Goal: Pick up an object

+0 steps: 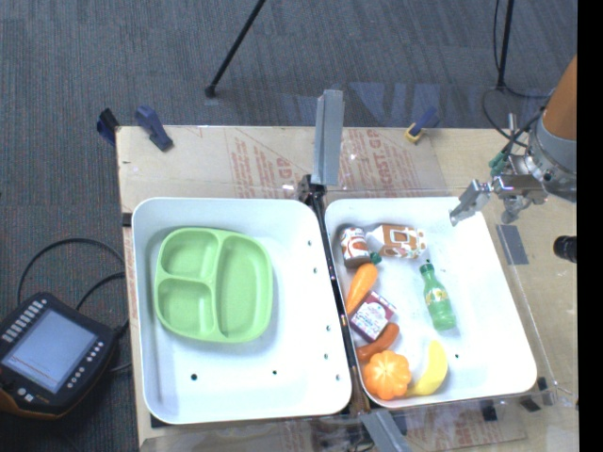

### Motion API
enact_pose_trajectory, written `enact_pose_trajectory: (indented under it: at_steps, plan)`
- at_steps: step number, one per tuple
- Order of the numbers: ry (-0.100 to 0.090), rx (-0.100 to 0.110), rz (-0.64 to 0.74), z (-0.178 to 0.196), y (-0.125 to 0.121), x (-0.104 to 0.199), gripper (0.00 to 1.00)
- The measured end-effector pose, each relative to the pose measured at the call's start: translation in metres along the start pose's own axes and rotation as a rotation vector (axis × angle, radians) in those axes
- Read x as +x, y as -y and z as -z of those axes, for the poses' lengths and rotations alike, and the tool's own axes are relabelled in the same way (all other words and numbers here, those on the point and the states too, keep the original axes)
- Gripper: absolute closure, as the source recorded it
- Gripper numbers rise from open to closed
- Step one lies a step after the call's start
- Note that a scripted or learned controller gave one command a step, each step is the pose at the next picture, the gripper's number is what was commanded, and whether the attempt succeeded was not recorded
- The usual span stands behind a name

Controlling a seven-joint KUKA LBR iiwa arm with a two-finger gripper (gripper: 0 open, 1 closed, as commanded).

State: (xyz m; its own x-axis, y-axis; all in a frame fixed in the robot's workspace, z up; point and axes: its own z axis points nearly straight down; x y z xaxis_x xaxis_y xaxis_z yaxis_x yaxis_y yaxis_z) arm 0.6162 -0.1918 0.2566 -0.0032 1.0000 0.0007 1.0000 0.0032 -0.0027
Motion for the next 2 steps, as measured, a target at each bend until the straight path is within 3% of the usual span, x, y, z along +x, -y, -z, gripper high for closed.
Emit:
enact_pose_trajectory:
  at_steps: [1, 2]
  plan:
    - [-0.001, 0.0, 0.3, -0.1702, 0.0408, 0.006, 0.0]
    - [-0.003, 0.0, 0.292, -0.1612, 0.0415, 0.0037, 1.0]
